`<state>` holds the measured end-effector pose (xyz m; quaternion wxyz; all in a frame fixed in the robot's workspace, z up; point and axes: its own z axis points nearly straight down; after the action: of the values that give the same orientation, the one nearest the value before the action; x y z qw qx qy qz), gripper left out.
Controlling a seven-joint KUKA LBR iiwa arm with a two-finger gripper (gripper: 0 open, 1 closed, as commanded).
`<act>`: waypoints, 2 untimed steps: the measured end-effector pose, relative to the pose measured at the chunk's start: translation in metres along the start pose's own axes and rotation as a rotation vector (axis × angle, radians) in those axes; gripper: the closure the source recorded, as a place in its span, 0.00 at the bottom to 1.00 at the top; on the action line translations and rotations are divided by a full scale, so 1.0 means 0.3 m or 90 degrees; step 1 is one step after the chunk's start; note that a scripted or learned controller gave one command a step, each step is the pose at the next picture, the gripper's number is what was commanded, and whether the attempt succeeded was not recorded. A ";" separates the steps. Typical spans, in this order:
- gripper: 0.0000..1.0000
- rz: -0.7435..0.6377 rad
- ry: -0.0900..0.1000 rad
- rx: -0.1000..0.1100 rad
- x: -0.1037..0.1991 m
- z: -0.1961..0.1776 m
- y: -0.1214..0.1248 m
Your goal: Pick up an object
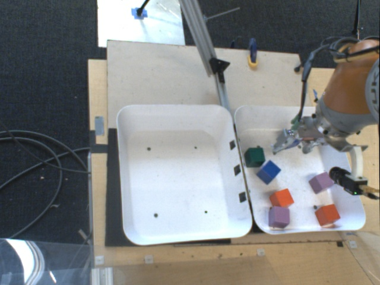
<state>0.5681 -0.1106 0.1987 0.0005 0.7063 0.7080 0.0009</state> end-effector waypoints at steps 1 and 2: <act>0.00 0.000 0.000 0.003 0.090 0.373 -0.133; 0.00 0.002 -0.004 -0.004 -0.203 0.356 0.106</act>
<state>0.6001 -0.1713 0.0921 0.0052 0.7076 0.7066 0.0008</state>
